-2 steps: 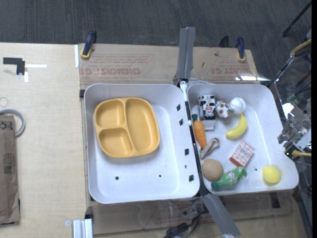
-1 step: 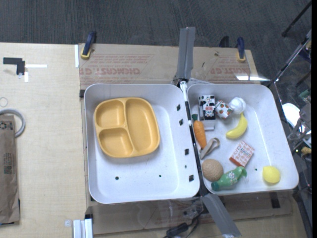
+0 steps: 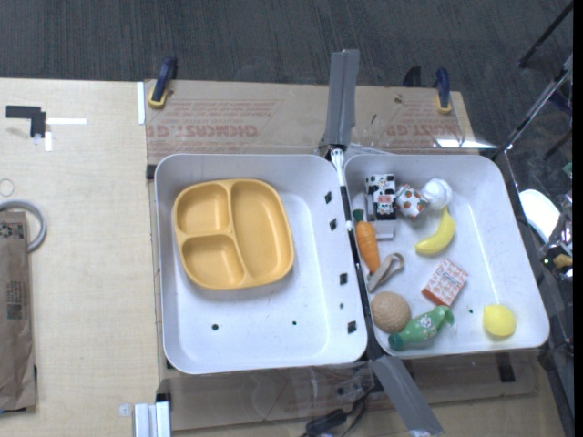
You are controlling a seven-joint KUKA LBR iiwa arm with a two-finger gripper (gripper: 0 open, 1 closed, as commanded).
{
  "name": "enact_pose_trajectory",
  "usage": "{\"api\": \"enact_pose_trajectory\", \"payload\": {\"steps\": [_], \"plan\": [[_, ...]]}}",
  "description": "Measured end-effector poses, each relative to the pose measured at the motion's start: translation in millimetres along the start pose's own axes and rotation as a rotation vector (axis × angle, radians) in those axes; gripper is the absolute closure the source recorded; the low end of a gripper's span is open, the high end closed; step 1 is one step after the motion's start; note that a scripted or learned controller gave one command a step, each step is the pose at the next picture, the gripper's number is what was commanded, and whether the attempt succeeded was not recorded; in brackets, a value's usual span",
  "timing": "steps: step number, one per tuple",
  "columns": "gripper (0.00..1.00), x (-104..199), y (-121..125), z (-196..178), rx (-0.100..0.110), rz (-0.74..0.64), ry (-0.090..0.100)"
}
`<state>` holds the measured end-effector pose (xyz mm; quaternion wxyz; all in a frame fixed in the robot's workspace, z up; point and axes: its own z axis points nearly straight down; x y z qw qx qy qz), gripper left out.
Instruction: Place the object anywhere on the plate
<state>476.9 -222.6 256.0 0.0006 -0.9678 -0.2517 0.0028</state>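
Left edge of the bench: brown bag (image 3: 15, 308) with small dark print, too small to read. Cardboard (image 3: 241, 119) behind the bins has red lettering, upside down from this angle; you won't get a clean read. Blue clamps (image 3: 165, 78) sit on its back edge.

Left bin (image 3: 246, 344): yellow three-section plate (image 3: 234, 233), nothing on it.

Right bin (image 3: 474, 167), which object is the target isn't marked. All sit off the plate:
- carrot (image 3: 366, 247) along the left wall
- black-and-white carton (image 3: 381, 195), print unreadable
- metal clip (image 3: 387, 269)
- tan ball (image 3: 390, 310)
- red-and-white piece (image 3: 412, 203) touching a white piece (image 3: 436, 191)
- green bottle (image 3: 421, 328) lying flat, just beside the ball
- banana (image 3: 437, 233)
- orange-and-white box (image 3: 444, 282), label illegible
- lemon (image 3: 498, 320), front right corner

Jaw state: you can't tell from this view.
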Motion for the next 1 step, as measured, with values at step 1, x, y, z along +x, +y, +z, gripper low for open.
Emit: {"api": "enact_pose_trajectory", "payload": {"steps": [1], "plan": [[1.00,0.5,-0.2,-38.2,-0.001,0.151,0.000]]}}
